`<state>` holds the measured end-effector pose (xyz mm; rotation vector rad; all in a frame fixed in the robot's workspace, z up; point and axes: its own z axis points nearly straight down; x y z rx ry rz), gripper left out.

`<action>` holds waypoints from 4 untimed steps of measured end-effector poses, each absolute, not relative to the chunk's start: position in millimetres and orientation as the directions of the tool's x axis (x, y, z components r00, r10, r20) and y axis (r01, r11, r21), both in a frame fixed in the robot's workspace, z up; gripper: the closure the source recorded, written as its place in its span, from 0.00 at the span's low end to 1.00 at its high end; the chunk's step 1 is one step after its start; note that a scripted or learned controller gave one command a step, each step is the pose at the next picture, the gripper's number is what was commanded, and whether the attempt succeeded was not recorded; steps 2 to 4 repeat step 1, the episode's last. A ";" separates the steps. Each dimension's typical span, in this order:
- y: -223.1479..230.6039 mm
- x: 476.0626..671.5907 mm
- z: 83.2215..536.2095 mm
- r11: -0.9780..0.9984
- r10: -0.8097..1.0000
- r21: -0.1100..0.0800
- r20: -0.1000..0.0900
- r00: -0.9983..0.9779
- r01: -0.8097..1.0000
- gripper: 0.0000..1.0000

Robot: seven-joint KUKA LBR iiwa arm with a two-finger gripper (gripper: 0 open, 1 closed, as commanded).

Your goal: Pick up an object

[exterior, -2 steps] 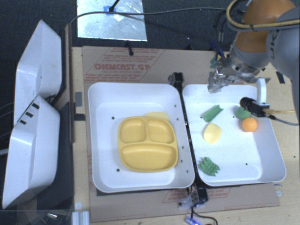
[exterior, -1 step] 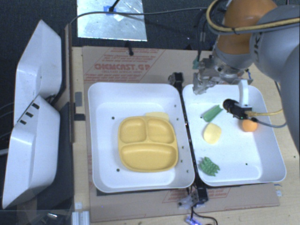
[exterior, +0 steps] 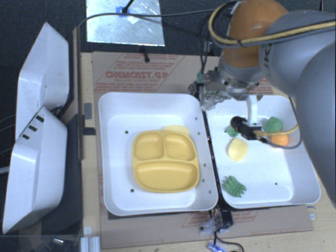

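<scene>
We cannot tell whether our gripper [exterior: 209, 100] is spread; it hangs over the right bin's [exterior: 273, 172] far left corner, so descending may strike the rim.

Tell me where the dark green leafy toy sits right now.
In the camera view, the dark green leafy toy lies in the right bin, near its front-left corner, just below the pale yellow piece.
</scene>
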<state>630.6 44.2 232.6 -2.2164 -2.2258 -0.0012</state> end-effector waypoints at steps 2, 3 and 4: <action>96.9 624.0 218.9 0.005 1.000 0.000 0.001 -0.005 1.000 1.00; 96.9 624.0 218.9 0.005 1.000 0.000 0.001 -0.005 1.000 1.00; 96.9 624.0 218.9 0.005 1.000 0.000 0.001 -0.005 1.000 1.00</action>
